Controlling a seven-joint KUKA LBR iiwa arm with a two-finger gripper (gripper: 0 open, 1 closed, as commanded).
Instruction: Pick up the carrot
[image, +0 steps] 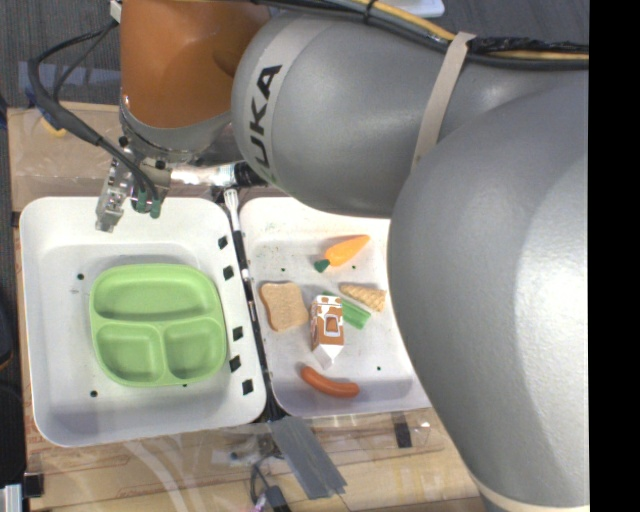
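The orange carrot (345, 250) with a green stem end lies in the right bin (400, 375), near its far side. My gripper (122, 200) hangs over the far left corner of the left bin (50, 400), well left of the carrot. Nothing shows between its fingers. The big grey arm covers the right part of the right bin.
A green three-compartment tray (157, 324) sits in the left bin. The right bin also holds a bread slice (284, 305), a small carton (328, 325), a cone-shaped piece (363, 296) and a sausage (329, 382). Black clips line the divider (240, 300) between bins.
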